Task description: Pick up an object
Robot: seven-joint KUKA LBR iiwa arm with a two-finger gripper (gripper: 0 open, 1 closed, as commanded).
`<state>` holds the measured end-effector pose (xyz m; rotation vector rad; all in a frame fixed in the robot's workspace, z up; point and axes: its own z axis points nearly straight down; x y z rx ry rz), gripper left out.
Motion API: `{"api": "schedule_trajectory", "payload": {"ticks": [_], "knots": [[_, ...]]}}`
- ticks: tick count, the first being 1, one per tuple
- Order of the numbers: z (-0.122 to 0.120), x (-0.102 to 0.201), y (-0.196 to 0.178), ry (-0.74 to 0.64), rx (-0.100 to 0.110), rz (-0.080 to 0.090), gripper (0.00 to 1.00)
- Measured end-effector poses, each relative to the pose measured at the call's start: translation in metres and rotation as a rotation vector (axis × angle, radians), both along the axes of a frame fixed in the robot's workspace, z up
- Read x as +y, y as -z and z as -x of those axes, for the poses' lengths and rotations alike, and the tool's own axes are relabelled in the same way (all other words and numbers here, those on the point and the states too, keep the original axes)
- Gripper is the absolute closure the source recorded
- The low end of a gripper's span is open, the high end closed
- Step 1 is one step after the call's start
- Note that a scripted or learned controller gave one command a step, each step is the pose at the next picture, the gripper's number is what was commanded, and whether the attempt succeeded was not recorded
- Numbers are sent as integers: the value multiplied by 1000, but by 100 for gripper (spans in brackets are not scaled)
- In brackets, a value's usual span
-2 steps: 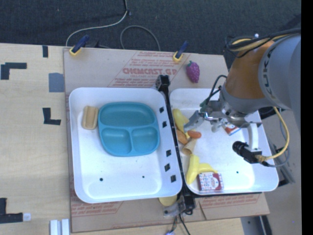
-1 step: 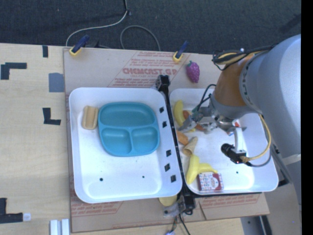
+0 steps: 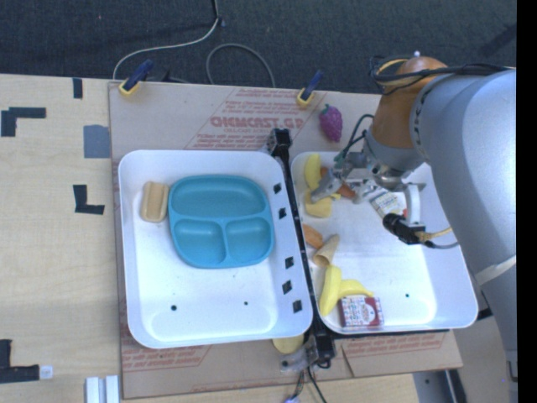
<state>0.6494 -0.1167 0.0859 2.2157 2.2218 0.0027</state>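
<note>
The wooden surface [image 3: 50, 250] carries a cardboard sheet [image 3: 235, 120]; two white bins [image 3: 143, 309] sit side by side on it, purple grapes [image 3: 331, 122] beyond them.

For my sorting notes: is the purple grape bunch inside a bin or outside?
Outside. The purple grape bunch lies on the cardboard beyond the right bin's far rim.

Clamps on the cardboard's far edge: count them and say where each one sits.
2. One yellow-tipped clamp grips the far left corner of the cardboard sheet; one blue clamp grips the far edge near the purple grapes. The arm may hide others.
</note>
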Motion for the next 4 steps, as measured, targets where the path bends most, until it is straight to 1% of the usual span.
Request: {"api": "schedule_trajectory", "payload": {"ticks": [1,2,3,4], "knots": [[-15,10,1,2,28,4,0],[-14,12,-8,2,29,2,100],[-15,12,-9,1,27,3,0],[-15,15,2,5,24,1,0]]}}
